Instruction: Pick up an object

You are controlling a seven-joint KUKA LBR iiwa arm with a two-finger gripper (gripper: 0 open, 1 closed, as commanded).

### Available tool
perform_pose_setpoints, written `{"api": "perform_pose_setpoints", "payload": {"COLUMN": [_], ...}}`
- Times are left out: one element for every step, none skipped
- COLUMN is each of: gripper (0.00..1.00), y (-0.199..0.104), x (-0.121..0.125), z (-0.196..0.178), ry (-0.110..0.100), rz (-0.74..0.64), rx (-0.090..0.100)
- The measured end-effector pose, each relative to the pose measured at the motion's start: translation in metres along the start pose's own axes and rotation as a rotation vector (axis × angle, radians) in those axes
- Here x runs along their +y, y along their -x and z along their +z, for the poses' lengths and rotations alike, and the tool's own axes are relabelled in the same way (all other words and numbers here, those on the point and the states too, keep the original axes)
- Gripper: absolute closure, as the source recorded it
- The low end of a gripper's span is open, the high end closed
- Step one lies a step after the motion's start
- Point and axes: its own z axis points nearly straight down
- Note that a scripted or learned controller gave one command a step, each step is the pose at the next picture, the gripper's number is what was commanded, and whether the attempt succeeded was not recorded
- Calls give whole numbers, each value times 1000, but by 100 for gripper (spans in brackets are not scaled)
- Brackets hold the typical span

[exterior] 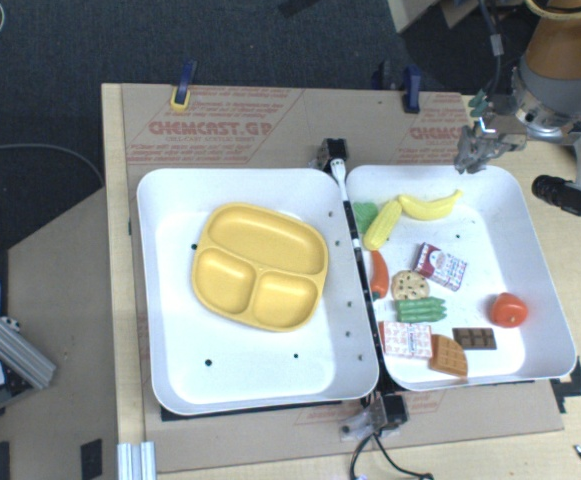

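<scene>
The right bin (540,268) holds several toy foods: a yellow banana (430,205), a corn cob (382,224), a green piece (366,214), a carrot (378,273), a cookie (409,286), a red-and-white packet (440,266), green beans (422,309), a tomato (509,310), a chocolate bar (474,339), a waffle (448,357) and a pink cracker packet (407,341). My gripper (473,155) hangs above the far edge of this bin, just right of the banana's tip, with nothing seen between its fingers.
The left bin (170,348) carries a yellow divided plate (260,266). A black clip (334,154) sits at the far end of the seam between the bins. Blue and yellow clamps (181,90) hold the cardboard's far edge.
</scene>
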Motion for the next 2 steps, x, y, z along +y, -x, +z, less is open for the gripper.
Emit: {"api": "perform_pose_setpoints", "payload": {"gripper": [100, 100], "y": [-32, -74], "x": [-40, -73], "z": [-10, -9], "ry": [-8, -9], "rz": [0, 0], "rx": [3, 3]}}
